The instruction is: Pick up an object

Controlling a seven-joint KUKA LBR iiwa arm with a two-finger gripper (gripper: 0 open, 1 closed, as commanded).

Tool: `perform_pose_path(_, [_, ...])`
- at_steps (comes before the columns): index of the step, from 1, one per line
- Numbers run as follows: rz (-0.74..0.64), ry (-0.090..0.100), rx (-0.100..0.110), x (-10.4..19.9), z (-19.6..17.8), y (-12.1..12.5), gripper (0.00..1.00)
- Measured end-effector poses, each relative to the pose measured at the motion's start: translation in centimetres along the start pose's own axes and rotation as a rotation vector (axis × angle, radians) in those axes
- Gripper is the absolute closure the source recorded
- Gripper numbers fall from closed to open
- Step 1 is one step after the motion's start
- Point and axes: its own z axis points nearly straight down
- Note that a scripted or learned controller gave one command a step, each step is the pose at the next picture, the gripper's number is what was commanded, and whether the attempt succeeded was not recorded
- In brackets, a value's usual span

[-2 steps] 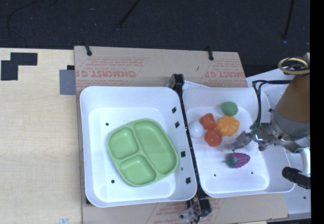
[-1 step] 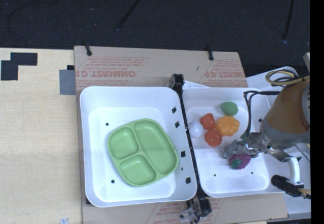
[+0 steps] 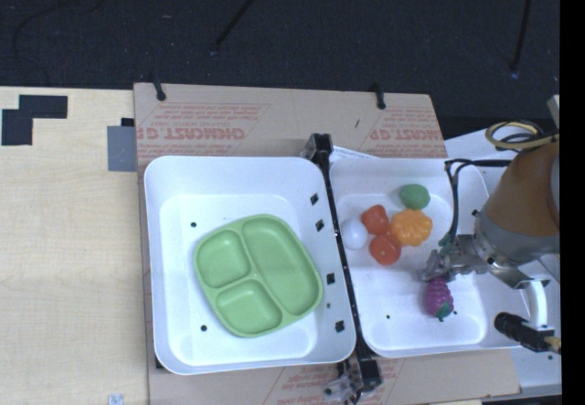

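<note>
Gripper (image 3: 442, 268) poised in right bin (image 3: 384, 339), grip state impossible to tell, just above purple fruit (image 3: 438, 297) lying immediately below in view.

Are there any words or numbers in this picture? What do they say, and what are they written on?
"CHEMCAST GP", as best it reads: red print, upside down, on the brown board under the bins, once on the left of the top strip and once on the right.
Red print on the board's bottom edge: too small and blurred to read.
The green plate, the toy foods and the bins carry no words or numbers I can see.
</note>
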Motion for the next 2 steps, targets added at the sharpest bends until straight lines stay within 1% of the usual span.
perform_pose_path(1, [0.001, -0.003, -0.006, -0.7, -5.2, -0.8, 1.0])
perform_pose_path(2, [-0.005, -0.003, -0.008, -0.8, -11.5, -0.9, 1.0])
